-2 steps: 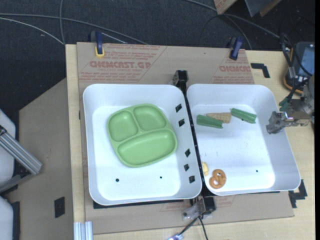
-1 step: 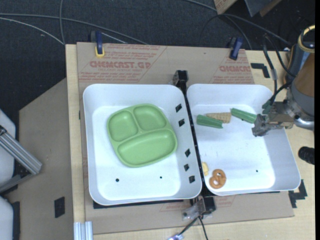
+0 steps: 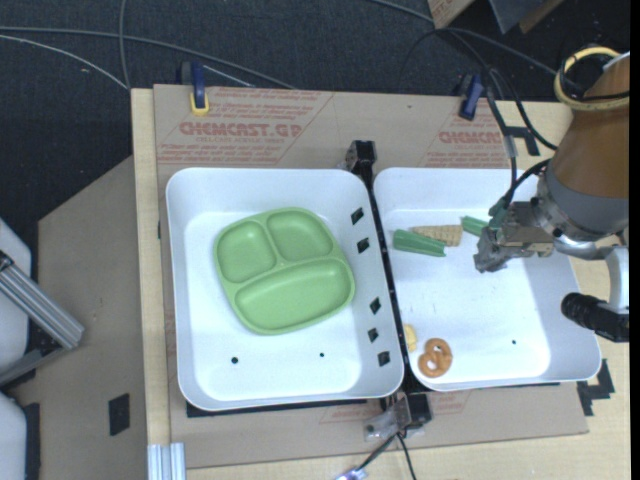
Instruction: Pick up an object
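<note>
The right bin point(image 3: 520, 353) holds a green pod-shaped piece point(image 3: 418, 244), a tan waffle-like wedge point(image 3: 440, 234) touching it, another small green piece point(image 3: 473, 225) beside the gripper, and a small brown pretzel point(image 3: 436, 357) near the front edge with a yellow bit point(image 3: 410, 337) next to it. My gripper point(image 3: 490, 258) hangs over the back middle of the right bin, just right of the green and tan pieces. I see nothing between its fingers.
The left bin point(image 3: 200, 358) holds a green three-compartment plate point(image 3: 284, 269). A black divider with clips point(image 3: 370, 258) runs between the bins. Cables point(image 3: 505, 118) trail behind the arm, and a black part point(image 3: 597, 315) sticks over the right bin's right rim.
</note>
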Controlling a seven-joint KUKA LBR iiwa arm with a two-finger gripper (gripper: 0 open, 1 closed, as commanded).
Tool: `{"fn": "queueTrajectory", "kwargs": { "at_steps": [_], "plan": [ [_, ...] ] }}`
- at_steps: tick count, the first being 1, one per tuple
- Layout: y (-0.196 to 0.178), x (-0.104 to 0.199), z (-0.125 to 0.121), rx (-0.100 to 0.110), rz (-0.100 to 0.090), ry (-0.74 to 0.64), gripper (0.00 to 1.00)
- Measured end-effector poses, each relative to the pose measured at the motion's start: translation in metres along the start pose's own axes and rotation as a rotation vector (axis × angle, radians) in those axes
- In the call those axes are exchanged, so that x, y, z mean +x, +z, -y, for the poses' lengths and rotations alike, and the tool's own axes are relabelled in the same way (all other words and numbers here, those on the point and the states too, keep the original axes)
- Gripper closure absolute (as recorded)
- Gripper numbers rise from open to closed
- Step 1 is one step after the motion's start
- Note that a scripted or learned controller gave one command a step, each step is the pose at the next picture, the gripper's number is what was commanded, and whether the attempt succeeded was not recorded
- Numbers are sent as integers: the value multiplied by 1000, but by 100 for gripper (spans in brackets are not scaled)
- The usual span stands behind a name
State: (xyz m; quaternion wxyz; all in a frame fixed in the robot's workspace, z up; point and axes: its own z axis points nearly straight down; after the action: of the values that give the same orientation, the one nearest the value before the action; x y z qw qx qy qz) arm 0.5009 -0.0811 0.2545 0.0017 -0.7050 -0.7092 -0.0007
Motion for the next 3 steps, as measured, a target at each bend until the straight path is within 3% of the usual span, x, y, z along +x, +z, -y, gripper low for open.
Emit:
{"fn": "queueTrajectory", "kwargs": {
  "at_steps": [3],
  "plan": [
    [9,168,15,1,0,-1,100]
  ]
}}
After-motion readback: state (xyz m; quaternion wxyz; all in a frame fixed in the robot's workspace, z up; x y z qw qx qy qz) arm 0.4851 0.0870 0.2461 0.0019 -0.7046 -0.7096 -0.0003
